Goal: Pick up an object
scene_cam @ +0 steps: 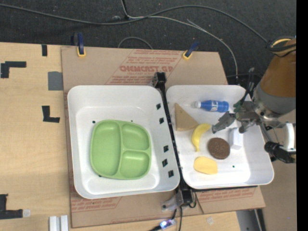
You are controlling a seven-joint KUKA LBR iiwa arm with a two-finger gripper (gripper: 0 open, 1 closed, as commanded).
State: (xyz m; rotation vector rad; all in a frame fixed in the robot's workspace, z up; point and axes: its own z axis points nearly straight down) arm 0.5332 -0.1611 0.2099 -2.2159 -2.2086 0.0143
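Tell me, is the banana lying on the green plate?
No, the banana lies in the right bin, beside a brown disc.

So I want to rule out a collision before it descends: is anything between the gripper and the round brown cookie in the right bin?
Nothing visible is. The gripper hangs just up and right of the round brown cookie, with bare bin floor between them. The yellow banana lies to the cookie's left.

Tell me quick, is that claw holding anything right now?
Gripper: open, holding nothing, above the right bin between the blue bottle and the brown cookie.
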